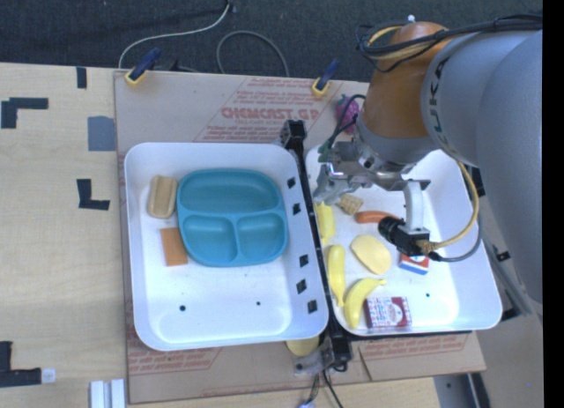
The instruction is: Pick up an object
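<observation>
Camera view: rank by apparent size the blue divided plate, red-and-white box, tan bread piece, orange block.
1. Blue divided plastic plate, by far.
2. Red-and-white patterned box.
3. Tan bread-shaped piece and flat orange block look alike; not ranking them.

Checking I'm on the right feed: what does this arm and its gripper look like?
A bulky grey arm with an orange band above the wrist. Yellow and black cables loop around it. The gripper is a metallic grey assembly.
</observation>
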`<state>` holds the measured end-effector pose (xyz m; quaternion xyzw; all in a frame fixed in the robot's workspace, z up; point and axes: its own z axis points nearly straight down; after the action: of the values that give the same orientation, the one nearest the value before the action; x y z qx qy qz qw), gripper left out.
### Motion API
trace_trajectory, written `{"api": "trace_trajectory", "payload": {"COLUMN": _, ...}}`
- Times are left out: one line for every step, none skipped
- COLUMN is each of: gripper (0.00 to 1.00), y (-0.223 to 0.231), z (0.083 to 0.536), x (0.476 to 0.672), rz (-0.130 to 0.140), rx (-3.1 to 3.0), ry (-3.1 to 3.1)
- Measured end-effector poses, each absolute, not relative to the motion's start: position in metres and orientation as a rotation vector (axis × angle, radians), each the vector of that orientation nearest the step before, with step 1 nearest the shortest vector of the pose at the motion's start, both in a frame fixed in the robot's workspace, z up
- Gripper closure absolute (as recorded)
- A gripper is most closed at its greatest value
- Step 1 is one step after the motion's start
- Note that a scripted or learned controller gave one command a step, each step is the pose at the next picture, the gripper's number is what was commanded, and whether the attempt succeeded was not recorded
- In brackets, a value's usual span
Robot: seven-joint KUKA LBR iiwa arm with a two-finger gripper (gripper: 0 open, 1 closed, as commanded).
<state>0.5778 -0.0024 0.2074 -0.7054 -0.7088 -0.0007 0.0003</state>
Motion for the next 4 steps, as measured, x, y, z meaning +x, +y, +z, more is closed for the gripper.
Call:
{"api": "trace_trajectory", "payload": {"gripper": 1.0, "y": -0.102, "z": 0.151, "x": 0.544, "rz": 0.012, "rx": -2.229, "ry": -2.209}}
{"api": "trace_trajectory", "payload": {"gripper": 0.0, "y": -0.095, "z": 0.154, "x": 0.547, "rz": 0.002, "rx": -2.221, "ry": -2.221}}
{"api": "trace_trajectory", "payload": {"gripper": 0.0, "y": -0.149, "z": 0.082, "x": 0.539, "rz": 0.0, "rx": -2.224, "ry": -2.219}}
{"api": "trace_trajectory", "payload": {"gripper": 0.0, "y": -0.104, "z": 0.087, "x": 0.612, "rz": 0.011, "rx": -2.229, "ry": -2.236}}
